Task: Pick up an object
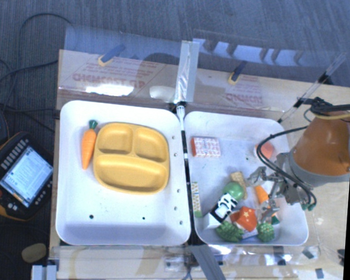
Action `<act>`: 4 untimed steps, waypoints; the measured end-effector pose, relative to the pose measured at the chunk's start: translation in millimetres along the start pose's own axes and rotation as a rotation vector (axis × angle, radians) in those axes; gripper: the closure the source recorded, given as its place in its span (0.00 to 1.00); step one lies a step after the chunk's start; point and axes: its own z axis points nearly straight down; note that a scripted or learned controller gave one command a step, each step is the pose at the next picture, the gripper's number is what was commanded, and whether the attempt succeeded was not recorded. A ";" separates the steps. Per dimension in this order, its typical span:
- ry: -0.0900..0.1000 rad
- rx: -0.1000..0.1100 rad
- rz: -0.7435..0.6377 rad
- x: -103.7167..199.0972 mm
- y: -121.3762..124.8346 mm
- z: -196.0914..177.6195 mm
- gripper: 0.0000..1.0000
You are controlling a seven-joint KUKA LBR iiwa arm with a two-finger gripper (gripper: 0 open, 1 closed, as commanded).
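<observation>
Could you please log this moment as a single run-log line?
arm: over right bin | pincer: low among toy food pile, grasp unclear | left bin: carrot beside yellow tray

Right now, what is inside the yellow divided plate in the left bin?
The yellow plastic divided plate holds nothing visible in its three compartments; an orange toy carrot lies beside it. Whatever is beneath stays covered.
</observation>
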 end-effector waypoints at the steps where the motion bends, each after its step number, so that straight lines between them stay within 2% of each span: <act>1: 0.005 -0.003 -0.069 5.0 15.3 0.8 0.00; 2: 0.007 -0.001 -0.069 4.1 15.0 -9.0 1.00; 3: 0.007 -0.010 0.031 -53.8 3.0 1.9 1.00; 4: 0.010 -0.011 0.031 -52.9 3.4 3.8 0.00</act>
